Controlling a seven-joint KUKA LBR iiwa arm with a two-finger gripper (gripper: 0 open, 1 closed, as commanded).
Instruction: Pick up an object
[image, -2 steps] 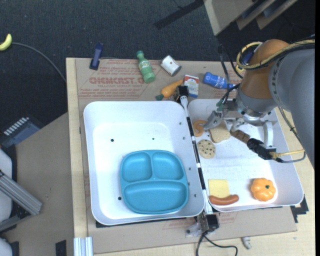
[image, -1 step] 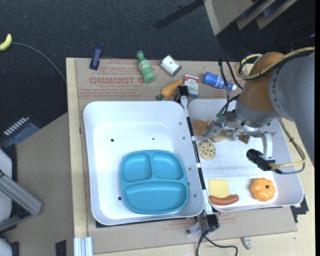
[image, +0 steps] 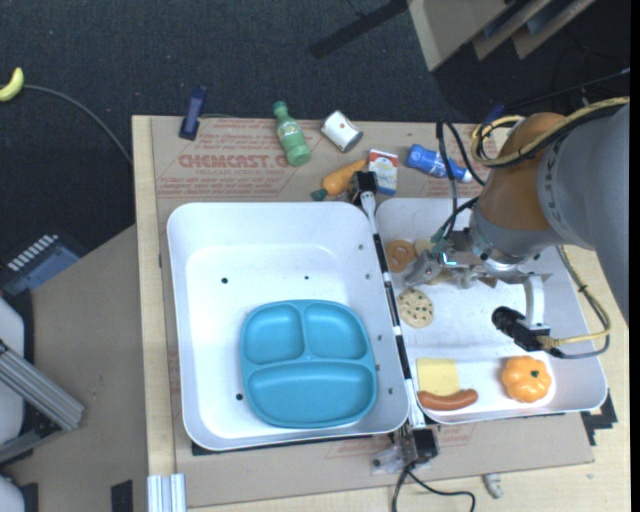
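Camera view from above takes in both shallow bins, with the grey arm (image: 590, 170) leaning in from the right over the right-hand white bin (image: 590, 395). Its gripper (image: 447, 262) sits in that bin's upper left part, just beside a small brown ring-shaped toy pastry (image: 400, 253) that lies against the wall shared with the left-hand white bin (image: 200, 240). Whether the claw is spread or pressed together I cannot tell (the wrist hides its working end), and nothing can be seen pinched in it.

A round chocolate-chip cookie (image: 416, 308) lies a little below the pastry, near the same wall. Along the bin's front edge are a flat yellow cheese square (image: 437, 375), a reddish-brown toy sausage (image: 448, 399) touching it, and a small orange plastic pumpkin (image: 527, 380), all well apart from the gripper. The left-hand bin holds a blue plastic divided plate (image: 308, 362).

Judging by where the gripper sits, the pastry looks the likeliest target, with the cookie second. Because the pastry lies hard by the wall, the approach probably has to come from the open right side. A grip there may slip, or nudge the pastry further into the corner.
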